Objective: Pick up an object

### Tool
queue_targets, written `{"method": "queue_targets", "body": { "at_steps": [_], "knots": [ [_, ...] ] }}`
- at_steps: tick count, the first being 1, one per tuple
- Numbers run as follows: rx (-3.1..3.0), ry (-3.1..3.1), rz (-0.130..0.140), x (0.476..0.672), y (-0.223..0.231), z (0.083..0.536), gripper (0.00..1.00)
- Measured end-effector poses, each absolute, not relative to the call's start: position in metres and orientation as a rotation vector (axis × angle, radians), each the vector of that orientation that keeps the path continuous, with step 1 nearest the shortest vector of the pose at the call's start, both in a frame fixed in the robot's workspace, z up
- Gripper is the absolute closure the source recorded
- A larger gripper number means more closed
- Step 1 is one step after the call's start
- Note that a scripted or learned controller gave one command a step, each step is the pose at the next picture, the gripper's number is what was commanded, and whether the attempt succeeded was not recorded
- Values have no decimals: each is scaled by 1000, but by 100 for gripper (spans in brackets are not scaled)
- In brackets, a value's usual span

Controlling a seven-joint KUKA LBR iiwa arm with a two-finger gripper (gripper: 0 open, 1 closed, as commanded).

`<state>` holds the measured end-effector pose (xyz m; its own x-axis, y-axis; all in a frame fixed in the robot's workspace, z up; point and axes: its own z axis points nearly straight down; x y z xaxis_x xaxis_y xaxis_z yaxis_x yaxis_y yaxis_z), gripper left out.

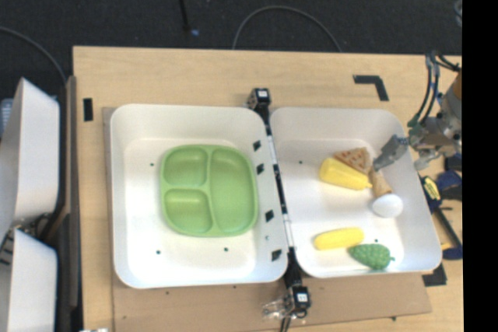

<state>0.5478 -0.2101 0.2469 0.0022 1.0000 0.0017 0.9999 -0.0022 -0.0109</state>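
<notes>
Crowded beside the tan cone (pixel 380 184), the gripper's (pixel 395 150) fingers, whose spread cannot be told, risk nudging the yellow plastic wedge (pixel 343 174) aside.

Pale tan wood worktop (pixel 194 74) on a dark floor. Two white bins: the left bin (pixel 132 260) holds a light green divided plate (pixel 208 190); the right bin (pixel 311 128) holds a yellow wedge (pixel 343 173), a tan-brown slice (pixel 356 158) at its 1 o'clock, a white ball (pixel 387 205), a yellow oblong piece (pixel 338 239) and a dark green textured piece (pixel 370 256). Black clips mark the shared rim.
</notes>
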Motion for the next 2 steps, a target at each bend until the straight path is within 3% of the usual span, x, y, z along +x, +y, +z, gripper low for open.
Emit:
{"method": "queue_targets", "body": {
  "at_steps": [1,2],
  "knots": [
    [-2221,-2224,0,550,-210,254,0],
    [-2221,-2220,4,543,-207,208,0]
  ]
}}
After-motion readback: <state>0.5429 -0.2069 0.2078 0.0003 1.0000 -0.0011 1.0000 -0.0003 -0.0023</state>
